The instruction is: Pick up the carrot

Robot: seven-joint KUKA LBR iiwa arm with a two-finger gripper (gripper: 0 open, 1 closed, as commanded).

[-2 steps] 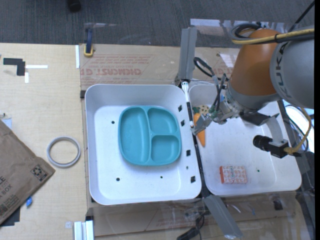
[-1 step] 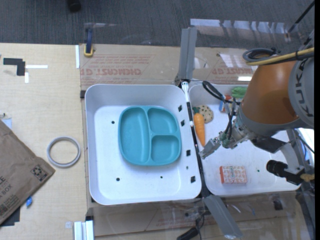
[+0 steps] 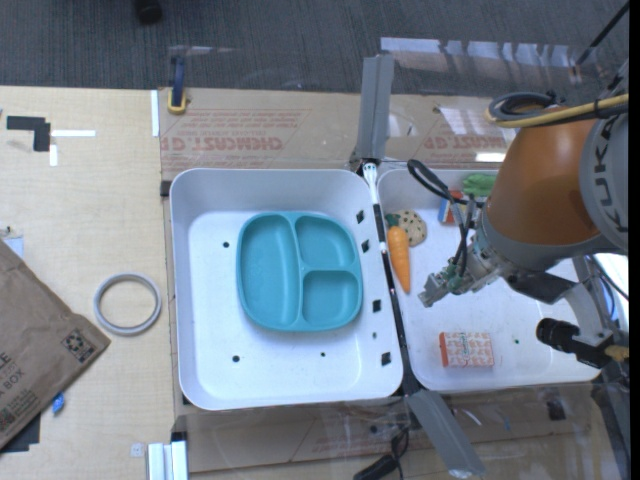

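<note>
The small orange carrot with a green stub at its top [image 3: 399, 256] is lying in the right-hand shallow white plastic bin [image 3: 520, 363], close against that bin's left wall, just beside the divide from the left-hand white bin [image 3: 200, 288] that is holding a teal three-compartment plate [image 3: 299, 270].

Orientation: the long axis is running roughly up and down the camera view. The thick, green-capped end is pointing toward the far side, where it is sitting just beside a round tan speckled cookie-like piece [image 3: 410, 228]; the narrow tip is pointing toward the near side.

Handling, as a judgement: it is looking like a toy, probably light, stiff and smooth, so it is likely to roll or slip under a loose pinch. Closing across the short axis at the thicker upper half is looking like the safest hold; the nearby wall is leaving little room for a finger on the left.

The grey claw [image 3: 437, 290] is hanging just right of the carrot's tip, apart from it and holding nothing. Whether it is spread or pressed together cannot be told here.

A small orange-and-white patterned box [image 3: 466, 349] is lying nearer the front of the same bin.
</note>
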